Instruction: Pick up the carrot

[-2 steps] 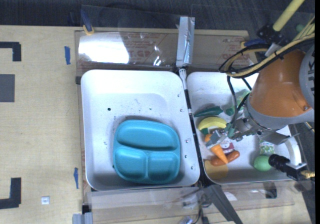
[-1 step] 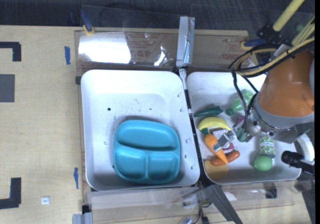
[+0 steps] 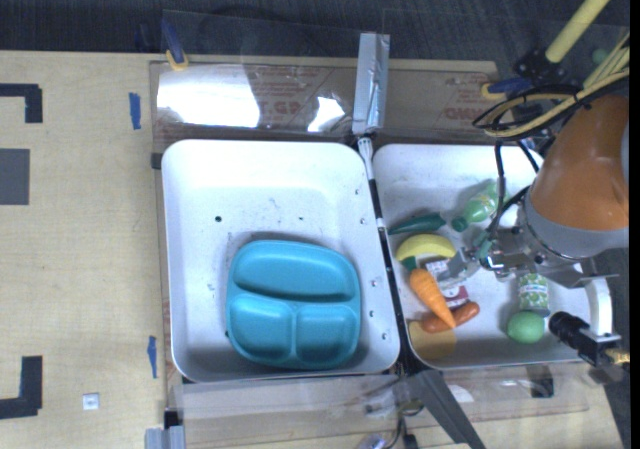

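The carrot [image 3: 430, 298] is orange and tapered. It lies at a slant near the front left of the right bin [image 3: 470, 362], with its thick end toward the yellow banana-shaped piece [image 3: 424, 249]. My gripper [image 3: 468, 265] hangs over the middle of that bin, just right of and slightly behind the carrot. Nothing of the carrot shows inside it. The grey arm with its orange band [image 3: 588, 177] comes in from the right and covers the bin's right side.
Around the carrot lie a small orange-red piece [image 3: 465, 314], a dark green vegetable [image 3: 414, 225], a pale green item [image 3: 479, 207], a green ball [image 3: 524, 326] and a small labelled bottle [image 3: 533, 290]. The left bin [image 3: 190, 237] holds a blue divided tray [image 3: 293, 303].
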